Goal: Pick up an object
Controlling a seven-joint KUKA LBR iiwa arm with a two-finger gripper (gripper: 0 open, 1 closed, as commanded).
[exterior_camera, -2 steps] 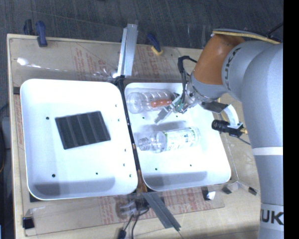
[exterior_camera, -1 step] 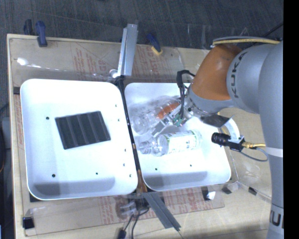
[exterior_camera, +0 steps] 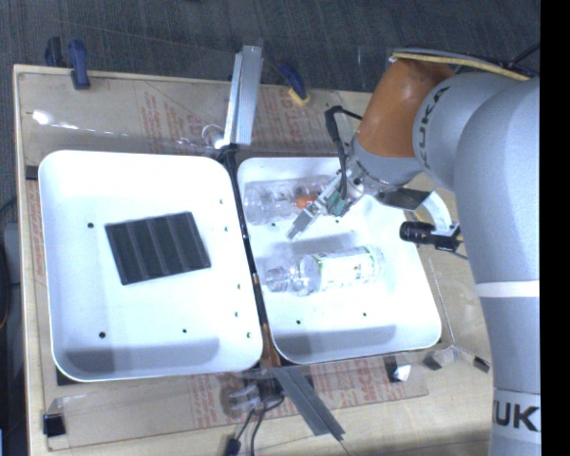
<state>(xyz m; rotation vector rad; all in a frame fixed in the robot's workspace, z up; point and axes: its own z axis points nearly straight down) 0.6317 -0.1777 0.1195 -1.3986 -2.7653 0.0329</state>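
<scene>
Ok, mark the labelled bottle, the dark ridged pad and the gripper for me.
labelled bottle [exterior_camera: 337,270], camera view, on its label.
dark ridged pad [exterior_camera: 159,247], camera view, on its middle.
gripper [exterior_camera: 302,224], camera view, at its fingertips.

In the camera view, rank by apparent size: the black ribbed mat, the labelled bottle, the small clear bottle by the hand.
1. black ribbed mat, left bin.
2. labelled bottle, right bin.
3. small clear bottle, partly behind the hand, so its full size is unsure.
</scene>
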